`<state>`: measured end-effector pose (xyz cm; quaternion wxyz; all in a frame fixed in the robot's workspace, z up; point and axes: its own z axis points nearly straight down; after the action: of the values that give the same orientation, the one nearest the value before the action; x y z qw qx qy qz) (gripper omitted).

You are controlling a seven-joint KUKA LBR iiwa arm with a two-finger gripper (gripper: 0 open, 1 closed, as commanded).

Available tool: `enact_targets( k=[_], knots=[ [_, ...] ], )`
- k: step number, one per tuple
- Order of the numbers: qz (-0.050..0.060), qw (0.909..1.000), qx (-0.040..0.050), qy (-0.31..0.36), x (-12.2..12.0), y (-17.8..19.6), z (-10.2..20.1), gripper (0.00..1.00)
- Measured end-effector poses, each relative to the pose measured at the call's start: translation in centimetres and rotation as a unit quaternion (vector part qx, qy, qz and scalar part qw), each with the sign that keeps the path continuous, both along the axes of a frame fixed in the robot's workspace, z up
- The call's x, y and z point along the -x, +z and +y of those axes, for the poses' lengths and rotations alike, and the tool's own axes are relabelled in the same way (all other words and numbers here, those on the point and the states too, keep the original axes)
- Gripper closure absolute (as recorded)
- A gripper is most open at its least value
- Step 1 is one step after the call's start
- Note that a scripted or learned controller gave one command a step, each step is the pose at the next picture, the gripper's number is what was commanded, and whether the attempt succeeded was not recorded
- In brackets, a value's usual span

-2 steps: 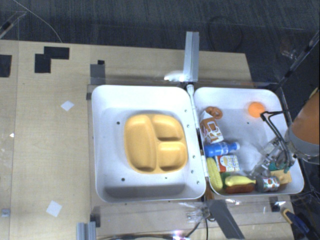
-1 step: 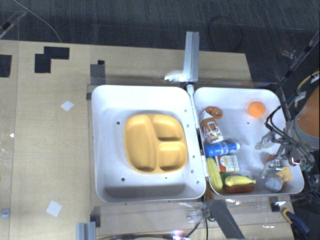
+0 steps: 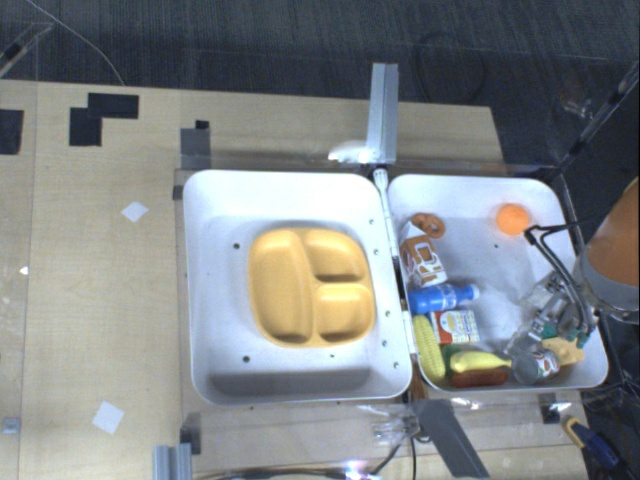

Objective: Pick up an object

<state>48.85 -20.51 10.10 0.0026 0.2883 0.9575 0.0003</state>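
The right bin point(image 3: 470, 193) holds several items. An orange ball point(image 3: 513, 219) lies at its far right, and a brown pretzel point(image 3: 427, 225) sits above a small brown carton point(image 3: 423, 260) along the left wall. Below them lie a blue bottle point(image 3: 441, 298), a small red and green carton point(image 3: 458, 325), a yellow corn cob point(image 3: 428, 348) and a yellow and red hot dog point(image 3: 478, 366). My gripper point(image 3: 543, 346) is low in the bin's near right corner, right of the hot dog. A small yellow piece point(image 3: 567, 353) lies right beside it.
The left bin point(image 3: 215, 268) holds a yellow divided plate point(image 3: 310, 286). A metal post point(image 3: 383, 113) rises behind the wall between the bins. Black cables point(image 3: 545, 243) loop from the arm over the right bin's right side.
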Motion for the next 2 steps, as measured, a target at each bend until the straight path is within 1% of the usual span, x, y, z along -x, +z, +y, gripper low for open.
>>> enact_targets(
  k=[1, 2],
  knots=[
    [-0.004, 0.9941, -0.0007, -0.108, -11.72, -1.29, 2.39, 0.0],
    [-0.003, 0.994, -0.0005, -0.109, -11.66, -1.28, 2.27, 0.0]
  ],
)
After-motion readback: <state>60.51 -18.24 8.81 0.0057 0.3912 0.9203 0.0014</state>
